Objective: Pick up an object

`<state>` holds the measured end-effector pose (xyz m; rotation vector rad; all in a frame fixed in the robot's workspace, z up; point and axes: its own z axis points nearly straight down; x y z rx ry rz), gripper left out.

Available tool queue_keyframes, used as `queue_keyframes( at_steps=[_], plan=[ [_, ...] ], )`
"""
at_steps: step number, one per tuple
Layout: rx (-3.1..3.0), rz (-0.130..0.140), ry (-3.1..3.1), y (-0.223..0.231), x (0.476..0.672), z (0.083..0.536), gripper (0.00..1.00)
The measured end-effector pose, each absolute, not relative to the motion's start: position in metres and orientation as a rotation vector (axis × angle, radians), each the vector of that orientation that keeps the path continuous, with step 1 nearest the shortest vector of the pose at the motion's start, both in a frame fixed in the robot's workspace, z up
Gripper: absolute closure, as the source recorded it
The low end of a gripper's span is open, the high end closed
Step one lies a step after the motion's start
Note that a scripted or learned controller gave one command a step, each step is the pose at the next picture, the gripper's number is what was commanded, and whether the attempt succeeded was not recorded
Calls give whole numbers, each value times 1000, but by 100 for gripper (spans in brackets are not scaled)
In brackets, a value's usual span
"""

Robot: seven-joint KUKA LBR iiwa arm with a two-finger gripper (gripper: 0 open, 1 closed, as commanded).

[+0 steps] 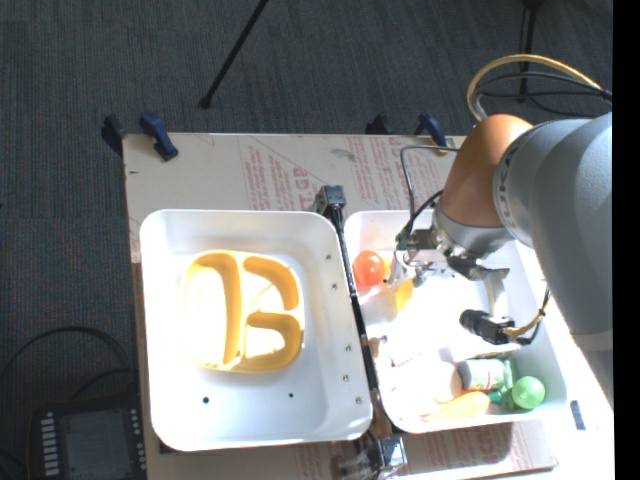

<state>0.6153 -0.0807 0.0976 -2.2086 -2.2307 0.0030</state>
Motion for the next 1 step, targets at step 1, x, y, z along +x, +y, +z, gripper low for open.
queue_keyframes(
  at_steps=[1],
  plan=[
    [-2214, 1, -2226, 0, 627, 188, 100]
  ],
)
